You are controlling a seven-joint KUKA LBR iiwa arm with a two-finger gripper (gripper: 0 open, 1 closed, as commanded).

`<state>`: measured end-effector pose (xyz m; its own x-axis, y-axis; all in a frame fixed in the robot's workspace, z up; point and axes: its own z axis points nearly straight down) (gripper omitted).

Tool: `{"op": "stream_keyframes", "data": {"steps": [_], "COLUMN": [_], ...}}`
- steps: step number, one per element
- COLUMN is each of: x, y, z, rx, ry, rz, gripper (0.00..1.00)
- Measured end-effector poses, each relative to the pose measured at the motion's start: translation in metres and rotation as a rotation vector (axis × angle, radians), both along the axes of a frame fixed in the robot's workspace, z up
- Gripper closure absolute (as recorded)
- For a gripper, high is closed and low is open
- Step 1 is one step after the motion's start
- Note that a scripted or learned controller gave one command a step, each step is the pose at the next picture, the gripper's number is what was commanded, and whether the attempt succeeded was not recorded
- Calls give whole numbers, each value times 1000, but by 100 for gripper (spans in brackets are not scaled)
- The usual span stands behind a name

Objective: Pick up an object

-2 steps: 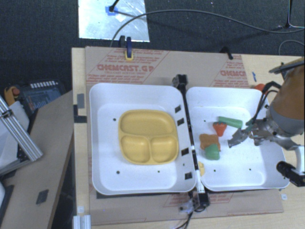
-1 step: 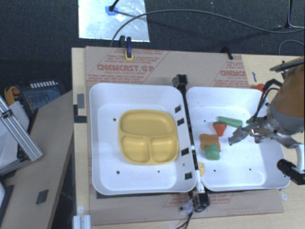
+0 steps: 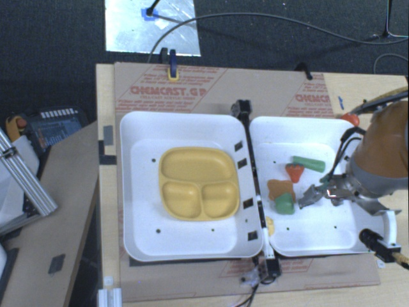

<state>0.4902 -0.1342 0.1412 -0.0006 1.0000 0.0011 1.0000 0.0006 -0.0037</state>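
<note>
Two shallow white bins sit side by side on the counter (image 3: 105, 171). The left bin (image 3: 137, 133) holds a yellow divided plate (image 3: 197, 182) with three compartments, lying flat near the bin's middle. The right bin (image 3: 307, 235) holds a small cluster of toys toward its left half: a green elongated piece (image 3: 308, 164) lying near the centre, a small orange-red carrot-like piece (image 3: 294, 171) touching its left end, a brown lump (image 3: 279, 187) just below that, and a green rounded piece (image 3: 284, 203) touching the brown lump's lower edge. A small yellow object (image 3: 270, 224) lies at the bin's left wall, near the divider between the bins.

The arm (image 3: 383, 152) reaches in from the right, its orange band visible above the wrist. The hand (image 3: 311, 196) sits low over the right bin, just to the right of the green rounded piece and the brown lump, pointing toward them. Its dark fingers look slightly parted at the tips, with nothing between them; the green rounded piece lies just beside the tips, apart from them.
</note>
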Motion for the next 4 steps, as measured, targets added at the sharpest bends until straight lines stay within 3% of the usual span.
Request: {"op": "stream_keyframes", "data": {"steps": [1,2,4], "x": [0,1,9], "y": [0,0,-9], "z": [-52,-39,67], "rx": [1,-1,-4], "ry": [0,-6,-12], "rz": [0,0,4], "gripper": [0,100,100]}}
